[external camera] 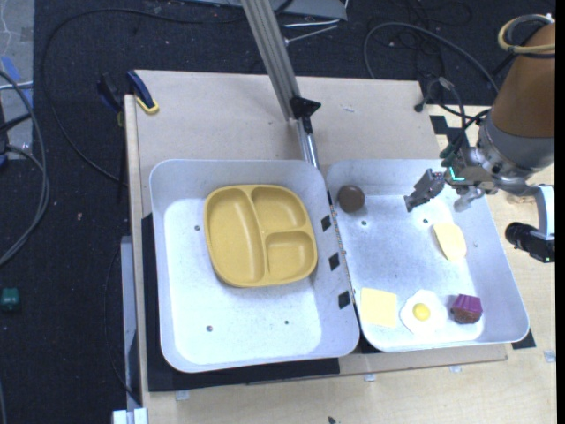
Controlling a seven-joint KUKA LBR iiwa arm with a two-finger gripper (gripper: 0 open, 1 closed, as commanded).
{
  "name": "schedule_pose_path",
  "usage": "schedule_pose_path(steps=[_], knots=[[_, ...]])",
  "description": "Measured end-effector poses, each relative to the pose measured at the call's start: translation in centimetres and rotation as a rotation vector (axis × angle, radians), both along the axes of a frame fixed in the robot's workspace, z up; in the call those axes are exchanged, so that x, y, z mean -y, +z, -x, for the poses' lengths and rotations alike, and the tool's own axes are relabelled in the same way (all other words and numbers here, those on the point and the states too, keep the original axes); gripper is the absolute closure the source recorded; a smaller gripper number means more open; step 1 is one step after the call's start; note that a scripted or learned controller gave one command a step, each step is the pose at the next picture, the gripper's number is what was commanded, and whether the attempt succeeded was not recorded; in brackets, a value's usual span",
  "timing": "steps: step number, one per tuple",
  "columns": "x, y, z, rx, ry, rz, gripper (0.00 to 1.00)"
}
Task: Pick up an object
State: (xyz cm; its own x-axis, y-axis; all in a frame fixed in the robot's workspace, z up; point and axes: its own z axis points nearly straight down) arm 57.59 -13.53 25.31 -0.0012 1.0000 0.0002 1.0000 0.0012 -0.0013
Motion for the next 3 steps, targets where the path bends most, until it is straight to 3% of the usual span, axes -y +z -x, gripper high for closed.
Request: schedule_pose_path(steps=[1, 3], knots=[[0.0, 0.0, 0.0, 0.001, 0.0, 0.0, 0.0], [-0.6, -10.8, -0.6, -0.002, -0.002, 0.0, 0.0]])
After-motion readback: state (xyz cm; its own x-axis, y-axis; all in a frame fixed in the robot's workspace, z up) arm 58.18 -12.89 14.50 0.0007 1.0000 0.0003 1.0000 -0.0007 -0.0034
